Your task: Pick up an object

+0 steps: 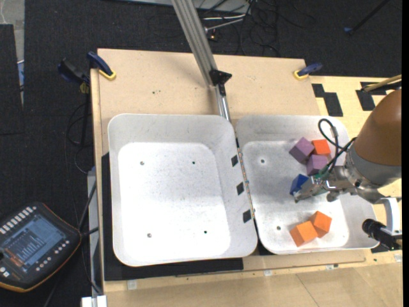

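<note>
Seemingly at the approach-and-grasp step, with nothing lifted yet. Hand (313,189) low inside the right bin (268,235), reaching in from the right under the grey wrist and orange band. Cannot tell how far open, nor whether anything sits within its grip: too small and too cluttered with cable and metal to read.

Closest candidate: blue block (298,183), touching or just beside the hand's left tip, partly hidden by it. Just above the hand, a purple block (316,164); beyond that, up and to the left, a second purple block (301,149) with an orange block (321,148) touching its right side. Below the hand, well apart from it, two more orange blocks: a larger one (304,233) and a smaller one (323,222) pressed against its upper right.

Next move, by judgement: settle over the blue block, close on it squarely, then raise straight up and check that it comes along. Calls for care with centring, since a block at the tip is easily nudged aside rather than gripped.

In the way: the nearer purple block crowding the blue one from above, likely to be bumped or caught along with it. Black cable loop (329,133) hanging near the wrist, above the cluster. Far to the left of the hand, the left bin (128,133); tabletop (166,82) beyond both bins.
</note>
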Available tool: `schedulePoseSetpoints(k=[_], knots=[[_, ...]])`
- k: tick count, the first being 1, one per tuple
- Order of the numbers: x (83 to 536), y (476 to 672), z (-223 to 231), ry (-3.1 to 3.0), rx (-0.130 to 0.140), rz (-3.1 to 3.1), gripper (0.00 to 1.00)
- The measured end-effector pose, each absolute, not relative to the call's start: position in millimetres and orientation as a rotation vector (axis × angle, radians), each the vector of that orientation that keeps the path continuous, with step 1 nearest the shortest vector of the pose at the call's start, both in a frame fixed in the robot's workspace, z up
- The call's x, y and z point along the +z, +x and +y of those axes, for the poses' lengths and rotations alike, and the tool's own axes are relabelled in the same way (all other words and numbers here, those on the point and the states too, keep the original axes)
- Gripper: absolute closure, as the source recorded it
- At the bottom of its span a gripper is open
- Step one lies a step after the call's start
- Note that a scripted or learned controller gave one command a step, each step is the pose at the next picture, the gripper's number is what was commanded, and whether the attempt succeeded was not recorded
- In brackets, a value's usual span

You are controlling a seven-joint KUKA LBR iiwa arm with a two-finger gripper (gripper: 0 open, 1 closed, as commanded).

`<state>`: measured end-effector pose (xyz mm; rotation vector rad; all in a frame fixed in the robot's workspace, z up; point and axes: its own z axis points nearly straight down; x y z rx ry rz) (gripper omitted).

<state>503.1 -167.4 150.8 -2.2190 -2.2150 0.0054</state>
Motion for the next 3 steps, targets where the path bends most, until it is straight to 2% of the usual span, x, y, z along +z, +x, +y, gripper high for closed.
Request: schedulePoseSetpoints(k=[1, 2, 3], knots=[[97.0, 501.9, -166.5, -2.219, 0.004, -2.216, 0.0], [110.5, 504.2, -167.1, -2.224, -0.002, -2.222, 1.0], [174.1, 506.2, -168.9, -2.224, -0.005, -2.229, 1.0]])
